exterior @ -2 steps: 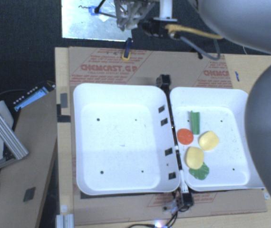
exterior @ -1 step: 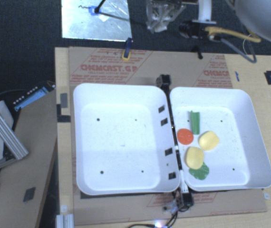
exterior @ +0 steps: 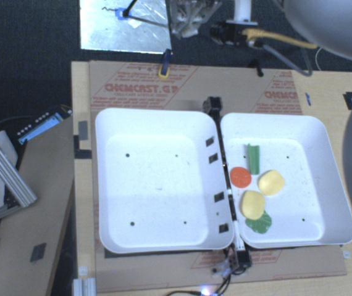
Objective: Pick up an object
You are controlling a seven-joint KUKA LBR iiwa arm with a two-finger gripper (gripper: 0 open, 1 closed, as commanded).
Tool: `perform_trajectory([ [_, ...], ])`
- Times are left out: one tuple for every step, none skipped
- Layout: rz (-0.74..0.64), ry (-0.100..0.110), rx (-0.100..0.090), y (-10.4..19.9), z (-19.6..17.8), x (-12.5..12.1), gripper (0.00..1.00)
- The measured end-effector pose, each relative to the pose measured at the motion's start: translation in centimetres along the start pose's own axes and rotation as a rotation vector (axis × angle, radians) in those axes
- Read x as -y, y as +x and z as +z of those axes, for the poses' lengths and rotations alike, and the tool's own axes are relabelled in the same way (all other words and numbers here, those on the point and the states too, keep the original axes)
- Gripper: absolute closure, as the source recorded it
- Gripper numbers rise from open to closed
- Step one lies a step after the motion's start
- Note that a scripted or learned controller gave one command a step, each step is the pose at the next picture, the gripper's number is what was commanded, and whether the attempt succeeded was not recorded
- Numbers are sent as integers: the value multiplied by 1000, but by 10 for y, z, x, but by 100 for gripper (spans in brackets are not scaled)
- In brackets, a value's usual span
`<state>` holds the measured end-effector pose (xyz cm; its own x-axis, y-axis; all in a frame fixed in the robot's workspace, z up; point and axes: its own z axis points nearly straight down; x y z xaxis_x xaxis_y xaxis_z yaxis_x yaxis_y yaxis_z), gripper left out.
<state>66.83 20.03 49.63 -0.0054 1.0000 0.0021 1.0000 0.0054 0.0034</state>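
1. Tool [exterior: 187, 18] far up past the orange disc [exterior: 240, 177], beyond the top rim of the right bin [exterior: 324, 134] and high over the bench [exterior: 349, 85]; too blurry to tell if apart or together, with nothing seen in it
2. Five small things to choose from, all in the right bin: the orange disc itself, a green stick [exterior: 253, 158] just above and to the right of it, a yellow lump [exterior: 271, 182] just to the right of it, a second yellow lump [exterior: 253, 204] just below it, and a green leafy piece [exterior: 260, 223] lower again, touching that second lump
3. Left bin [exterior: 157, 184] well to the left of the orange disc
4. Nothing picked up yet, so probably right at the start of the job
5. Best to go for one thing only
6. Good pick, at a guess: the yellow lump to the right of the orange disc, fat and round, with bare white floor on its far side
7. Harder pick, most likely: the orange disc, flat and low, close to the wall between the bins
8. Come straight down over the middle of the chosen lump, tool wide apart, one side on each side of the lump and none on the disc
9. Squeeze gently, lift slowly, then look for the lump in the tool
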Motion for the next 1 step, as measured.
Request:
perform_trajectory([
  [-1,0,0,36,-10,0,100],
])
